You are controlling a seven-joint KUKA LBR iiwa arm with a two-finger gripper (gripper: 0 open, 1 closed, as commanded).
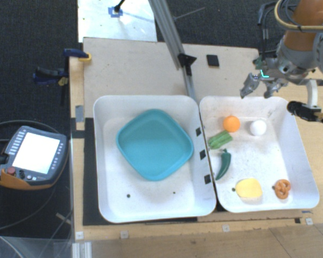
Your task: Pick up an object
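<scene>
Two white bins are parked side by side on the desk (140, 69), and all the small stuff is gathered in the right bin (299, 144). Closest to the pincer (260, 88) are an orange ball (231, 123) and a white ball (258, 127), set near each other in the bin's far half, just below and a bit left of where the pincer hangs over the far rim. Further toward the near edge, a light green vegetable piece (220, 140) and a dark green pepper (224, 164) are lined up along the left wall, while a yellow lump (248, 188) and a small brown pretzel (282, 188) are found well apart from the pincer at the near side.

The pincer's two fingers are seen spread, with a gap between them, and nothing is gripped or touched; it's held clear above the bin's rim.

The orange ball looks round and matte, the white one smooth and egg-like. The pepper is curved and tapered. The left bin (110, 198) is taken up by a teal square plate (154, 143), tilted diamond-wise.
</scene>
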